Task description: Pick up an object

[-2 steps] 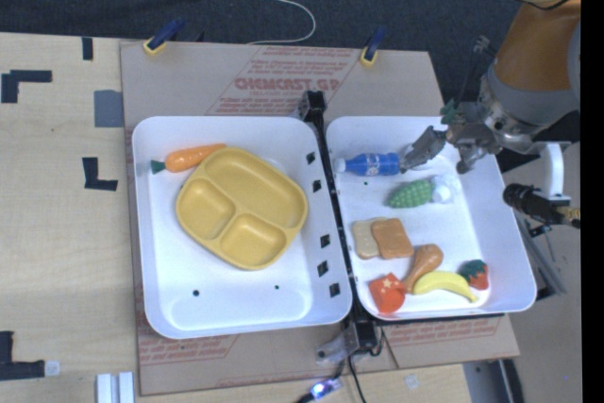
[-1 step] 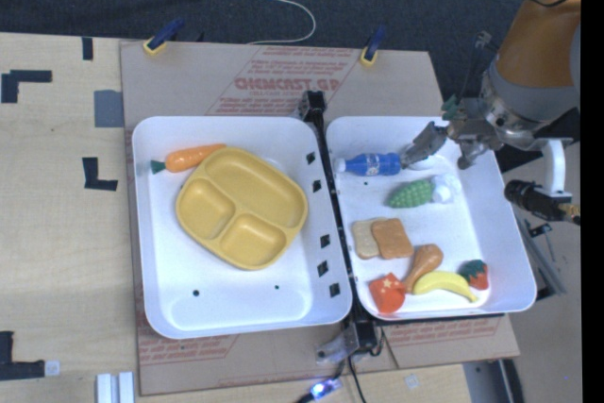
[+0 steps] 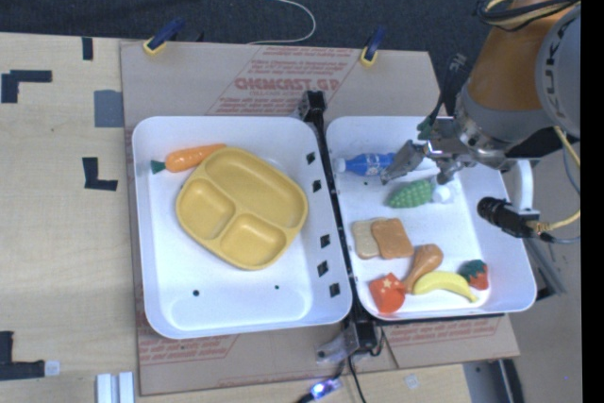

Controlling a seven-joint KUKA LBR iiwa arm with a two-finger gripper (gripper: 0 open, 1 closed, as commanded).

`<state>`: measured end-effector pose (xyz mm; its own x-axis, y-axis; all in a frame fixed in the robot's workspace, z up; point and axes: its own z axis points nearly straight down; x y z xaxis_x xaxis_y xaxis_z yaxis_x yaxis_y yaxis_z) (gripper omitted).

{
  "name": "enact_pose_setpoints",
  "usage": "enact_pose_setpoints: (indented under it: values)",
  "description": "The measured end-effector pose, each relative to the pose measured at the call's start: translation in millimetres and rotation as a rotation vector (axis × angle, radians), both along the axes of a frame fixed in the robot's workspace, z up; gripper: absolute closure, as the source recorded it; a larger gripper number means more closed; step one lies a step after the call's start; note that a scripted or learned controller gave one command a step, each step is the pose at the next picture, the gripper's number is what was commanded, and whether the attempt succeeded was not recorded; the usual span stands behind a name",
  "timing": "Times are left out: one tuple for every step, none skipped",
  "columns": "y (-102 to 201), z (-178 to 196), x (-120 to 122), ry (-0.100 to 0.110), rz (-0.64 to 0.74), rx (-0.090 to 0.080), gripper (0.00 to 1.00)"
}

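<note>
My gripper (image 3: 427, 164) hangs over the back of the right bin (image 3: 505, 297), its fingers spread apart with nothing between them. Just below it lies a green bumpy toy (image 3: 410, 195). A blue bottle (image 3: 368, 164) lies to its left. Further forward in that bin are toast slices (image 3: 382, 239), a chicken drumstick (image 3: 424, 263), a banana (image 3: 445, 284), a red strawberry-like piece (image 3: 387, 293) and a small red and green item (image 3: 475, 273).
The left bin (image 3: 160, 297) holds a yellow divided plate (image 3: 242, 207) and an orange carrot (image 3: 189, 158) at its back. A black divider (image 3: 326, 203) runs between the bins. A black cylinder (image 3: 505, 216) on the arm overhangs the right bin's right side.
</note>
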<state>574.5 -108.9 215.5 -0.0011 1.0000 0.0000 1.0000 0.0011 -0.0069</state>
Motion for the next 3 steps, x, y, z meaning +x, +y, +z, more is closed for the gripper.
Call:
enact_pose_setpoints:
  values:
    - [-4.6,-63.8,-2.8,0.002,-0.001,0.000,0.00]
    - [-6.8,-127.1,-10.4,0.002,-0.001,0.000,0.00]
    - [-6.2,-129.9,-9.7,-0.007,-0.001,0.000,0.00]
